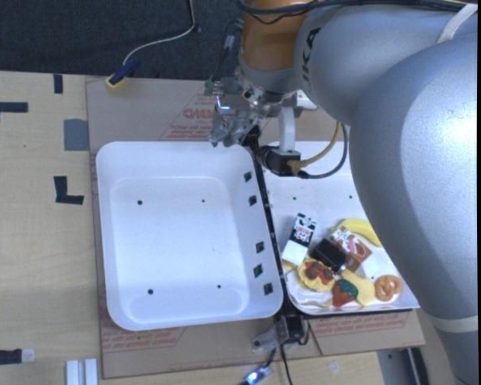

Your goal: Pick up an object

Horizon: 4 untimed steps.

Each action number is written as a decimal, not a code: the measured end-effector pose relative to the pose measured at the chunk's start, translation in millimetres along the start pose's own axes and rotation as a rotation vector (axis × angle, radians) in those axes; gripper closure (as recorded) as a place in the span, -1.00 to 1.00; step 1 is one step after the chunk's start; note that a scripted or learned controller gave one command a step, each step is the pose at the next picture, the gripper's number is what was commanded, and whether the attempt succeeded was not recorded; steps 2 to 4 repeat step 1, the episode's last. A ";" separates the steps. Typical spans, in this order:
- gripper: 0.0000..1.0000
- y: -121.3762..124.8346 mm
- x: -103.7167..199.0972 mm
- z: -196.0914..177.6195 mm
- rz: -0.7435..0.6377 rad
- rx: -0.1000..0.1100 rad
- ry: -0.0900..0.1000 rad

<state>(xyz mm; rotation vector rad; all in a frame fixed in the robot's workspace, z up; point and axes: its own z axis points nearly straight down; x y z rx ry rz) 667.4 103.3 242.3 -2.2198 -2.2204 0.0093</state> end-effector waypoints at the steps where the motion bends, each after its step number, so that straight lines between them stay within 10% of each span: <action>1: 1.00 0.1 -46.1 15.2 0.003 -0.002 0.000; 4: 1.00 0.1 -46.1 15.2 0.003 -0.002 0.000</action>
